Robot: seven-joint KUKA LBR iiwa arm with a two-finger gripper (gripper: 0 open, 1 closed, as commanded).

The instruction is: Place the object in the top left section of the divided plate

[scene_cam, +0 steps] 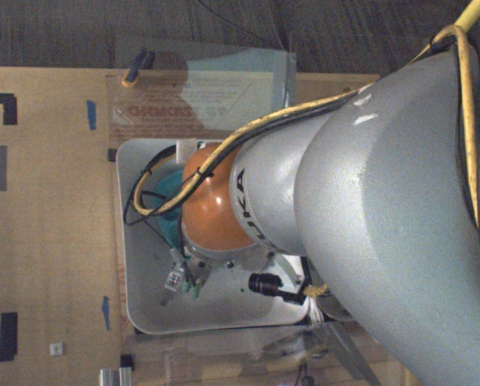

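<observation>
Divided plate, if the teal patch is indeed it, lies in the far half of the white bin. Most of it is hidden under the arm and its orange band. None of its partitions can be made out, so the top left section cannot be picked out from this angle.

The gripper hangs over the bin's near half, close to the middle of its floor and just clear of the teal edge. Whether it is apart, together or clamped on anything I cannot tell, as it is small and blurred. The object to be placed cannot be identified either. A black cylindrical part shows over the bin's near right corner, beside the wrist, and looks more like rig hardware than a loose item.

Judged from this, the step in hand is the carry toward the plate. To do it well, the wrist should travel high enough over the bin to clear the plate's rim. It should then centre over the target section and lower straight down, releasing only when low, so that nothing bounces across a divider. The yellow cable looping over the bin's far side should stay slack.
</observation>
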